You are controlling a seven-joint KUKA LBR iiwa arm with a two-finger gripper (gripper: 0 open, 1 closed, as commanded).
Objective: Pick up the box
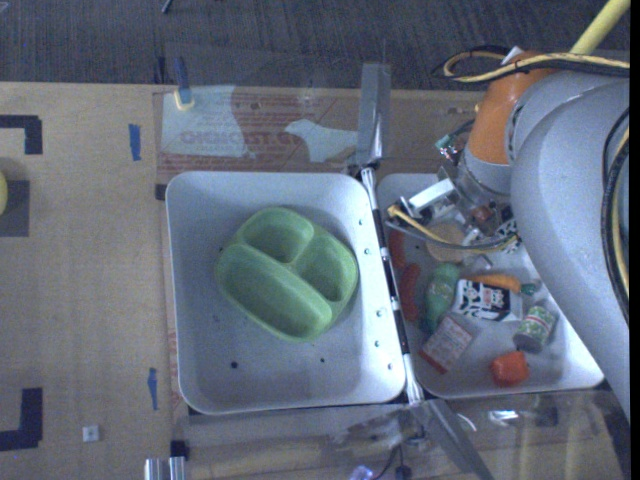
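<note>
Where gripper (462, 230) hovers, box (448, 342) midway, right bin (575, 368)

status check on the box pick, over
Gripper low over right bin, nothing seen in it. Box lies loose near bin's front. Green bottle and carton crowd it.

green divided plate (288, 272) in left bin (190, 348)

exposure: dim, bluish cast
focus: soft throughout, small items in right bin (575, 363) smeared
glare: pale sheen on clear panel (260, 128) behind left bin (190, 268)
shadows: faint, diffuse
</note>
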